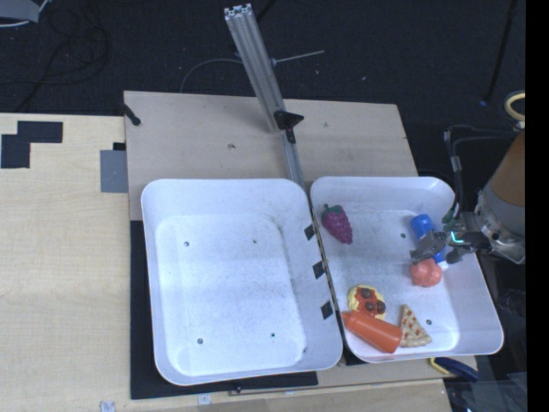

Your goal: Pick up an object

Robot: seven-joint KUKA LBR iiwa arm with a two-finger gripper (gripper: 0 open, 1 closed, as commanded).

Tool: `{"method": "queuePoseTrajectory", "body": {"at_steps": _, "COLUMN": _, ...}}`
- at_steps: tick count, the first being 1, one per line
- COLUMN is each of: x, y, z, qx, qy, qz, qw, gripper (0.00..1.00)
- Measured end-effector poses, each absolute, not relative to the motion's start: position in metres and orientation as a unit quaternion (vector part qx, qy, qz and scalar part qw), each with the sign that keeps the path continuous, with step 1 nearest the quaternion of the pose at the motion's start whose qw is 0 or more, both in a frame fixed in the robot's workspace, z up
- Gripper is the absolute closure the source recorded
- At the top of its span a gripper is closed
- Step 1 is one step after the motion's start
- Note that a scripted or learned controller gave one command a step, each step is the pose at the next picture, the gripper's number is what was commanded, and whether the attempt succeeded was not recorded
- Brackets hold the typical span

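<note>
Six toy foods (376,331) in right bin (467,333)

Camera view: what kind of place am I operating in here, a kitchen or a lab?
Most likely a robotics lab bench for grasping trials, not a kitchen. Two shallow white bins sit side by side on a plywood board, the right one holds toy food such as plastic grapes and a pizza slice, and loose cables lie behind.

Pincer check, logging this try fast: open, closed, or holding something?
Pincer: cannot be told; it sits between the blue object and the red ball.
</note>
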State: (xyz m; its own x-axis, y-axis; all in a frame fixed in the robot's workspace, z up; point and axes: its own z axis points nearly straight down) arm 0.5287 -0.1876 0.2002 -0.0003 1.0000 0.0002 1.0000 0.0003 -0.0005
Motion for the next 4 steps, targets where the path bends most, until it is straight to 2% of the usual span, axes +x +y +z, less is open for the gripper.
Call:
{"method": "queuePoseTrajectory", "body": {"at_steps": 1, "x": 0.529, "y": -0.188, "z": 0.2, "qx": -0.707, "qy": -0.707, "qz": 0.0002, "qw": 0.0, "gripper": 0.0}}
{"method": "queuePoseTrajectory", "body": {"at_steps": 2, "x": 0.53, "y": -0.179, "z": 0.154, "qx": -0.707, "qy": -0.708, "qz": 0.0011, "qw": 0.002, "gripper": 0.0}}
{"method": "queuePoseTrajectory", "body": {"at_steps": 3, "x": 0.53, "y": -0.18, "z": 0.126, "qx": -0.707, "qy": -0.707, "qz": -0.0007, "qw": -0.001, "gripper": 0.0}}
{"method": "queuePoseTrajectory", "body": {"at_steps": 4, "x": 0.53, "y": -0.18, "z": 0.09, "qx": -0.707, "qy": -0.707, "qz": 0.0005, "qw": 0.001, "gripper": 0.0}}
